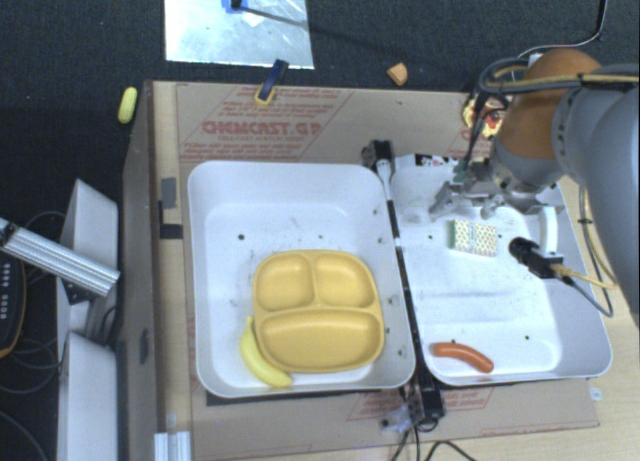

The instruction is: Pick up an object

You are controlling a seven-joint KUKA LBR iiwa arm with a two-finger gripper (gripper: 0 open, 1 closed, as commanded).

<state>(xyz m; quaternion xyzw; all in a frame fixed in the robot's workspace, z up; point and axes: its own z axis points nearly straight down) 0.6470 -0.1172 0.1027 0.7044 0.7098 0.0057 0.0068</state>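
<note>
you are in the approach step: the end effector sits low over the back of the right bin, and nothing shows between its fingers, so no pick has been made. the fingers read as spread a little apart, pointing down toward the bin floor, though the view is too coarse to be sure how wide.

the nearest candidate is the small patterned green-and-white block, lying flat on the bin floor just in front of the end effector and apart from it. its long axis runs roughly left to right in the view, tipped slightly down toward the right. to take it, i judge you need a short move forward and down, with the fingers closing across the short side.

the orange sausage lies near the front wall of the same bin, well apart from the arm, its long axis near left to right, the right end dipping a little toward the front.

in the left bin on the counter, the yellow divided tray sits with a banana touching its front-left edge; the banana runs from back-left to front-right. both are across the divider, a much longer reach.
</note>
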